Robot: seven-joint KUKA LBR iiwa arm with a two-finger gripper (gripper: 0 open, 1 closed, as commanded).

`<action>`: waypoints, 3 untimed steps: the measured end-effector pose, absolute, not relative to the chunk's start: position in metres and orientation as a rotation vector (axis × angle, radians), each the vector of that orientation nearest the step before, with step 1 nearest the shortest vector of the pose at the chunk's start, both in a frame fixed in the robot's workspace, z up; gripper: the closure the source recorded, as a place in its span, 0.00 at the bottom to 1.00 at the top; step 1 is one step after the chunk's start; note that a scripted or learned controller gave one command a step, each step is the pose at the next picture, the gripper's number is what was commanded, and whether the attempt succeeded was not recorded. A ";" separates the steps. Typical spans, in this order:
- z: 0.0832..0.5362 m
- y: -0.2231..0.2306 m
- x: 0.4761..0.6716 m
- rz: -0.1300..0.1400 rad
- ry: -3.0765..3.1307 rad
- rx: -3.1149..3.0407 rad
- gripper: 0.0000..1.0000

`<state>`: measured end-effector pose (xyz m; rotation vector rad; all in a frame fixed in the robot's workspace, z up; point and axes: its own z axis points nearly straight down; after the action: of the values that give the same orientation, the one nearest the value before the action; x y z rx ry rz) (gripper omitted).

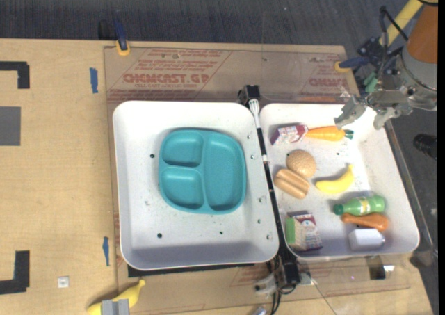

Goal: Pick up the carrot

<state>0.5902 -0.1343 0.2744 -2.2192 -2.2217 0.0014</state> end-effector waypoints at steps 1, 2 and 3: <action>0.097 -0.152 0.616 -0.007 -2.377 -2.064 0.00; 0.087 -0.170 0.663 0.035 -1.960 -2.418 0.00; 0.096 -0.173 0.660 0.058 -1.960 -2.413 1.00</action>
<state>0.6602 -0.1730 0.0959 -2.4129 -1.9602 0.0578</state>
